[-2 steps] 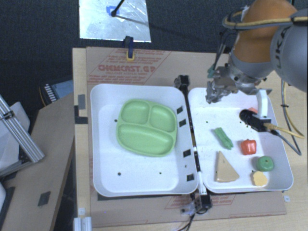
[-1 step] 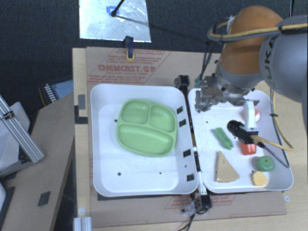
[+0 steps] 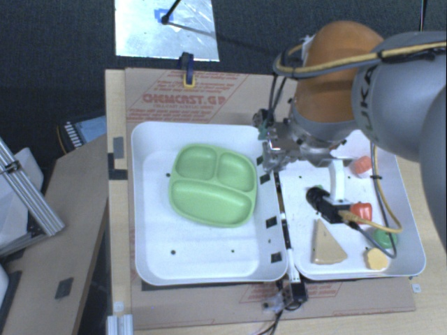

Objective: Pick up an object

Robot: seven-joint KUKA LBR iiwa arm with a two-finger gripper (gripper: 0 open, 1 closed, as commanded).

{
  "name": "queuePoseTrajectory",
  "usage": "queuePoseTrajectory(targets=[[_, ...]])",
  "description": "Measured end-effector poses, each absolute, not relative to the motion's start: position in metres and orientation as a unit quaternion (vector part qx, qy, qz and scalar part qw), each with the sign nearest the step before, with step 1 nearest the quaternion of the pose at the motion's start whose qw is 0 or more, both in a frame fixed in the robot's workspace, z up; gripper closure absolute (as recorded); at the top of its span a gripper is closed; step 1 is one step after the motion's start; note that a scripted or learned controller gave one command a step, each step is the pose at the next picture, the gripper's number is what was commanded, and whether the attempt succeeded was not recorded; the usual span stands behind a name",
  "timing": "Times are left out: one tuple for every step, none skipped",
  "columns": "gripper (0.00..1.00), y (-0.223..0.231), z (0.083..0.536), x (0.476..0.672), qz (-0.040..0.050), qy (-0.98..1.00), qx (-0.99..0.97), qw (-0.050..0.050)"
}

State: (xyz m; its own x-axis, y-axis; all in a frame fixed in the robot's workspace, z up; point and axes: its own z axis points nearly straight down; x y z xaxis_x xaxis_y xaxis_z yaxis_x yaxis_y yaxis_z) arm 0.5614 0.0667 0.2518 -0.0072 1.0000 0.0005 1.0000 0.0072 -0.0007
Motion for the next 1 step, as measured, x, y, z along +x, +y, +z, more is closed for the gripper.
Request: queuePoseTrajectory(targets=[[1.00, 0.1098, 0.2187, 0.5325, 0.0005, -0.710, -0.704, 0.002]])
